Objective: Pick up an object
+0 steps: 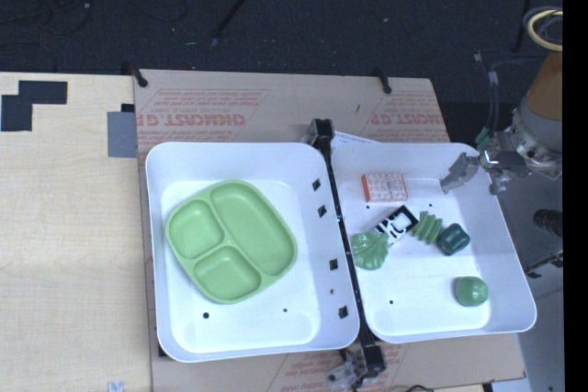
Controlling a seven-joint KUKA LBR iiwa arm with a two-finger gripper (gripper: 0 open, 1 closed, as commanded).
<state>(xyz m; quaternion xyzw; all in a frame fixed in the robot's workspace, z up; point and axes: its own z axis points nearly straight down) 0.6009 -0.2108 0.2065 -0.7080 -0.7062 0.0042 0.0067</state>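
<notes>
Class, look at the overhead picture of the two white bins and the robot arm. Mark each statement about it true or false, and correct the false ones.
1. The green divided plate lies in the left bin. True.
2. The small orange packet lies in the left bin. False: it lies in the right bin.
3. The tool is above the right bin's far right corner. True.
4. The round green object is held in the tool. False: it lies on the bin floor, apart from the tool.
</notes>
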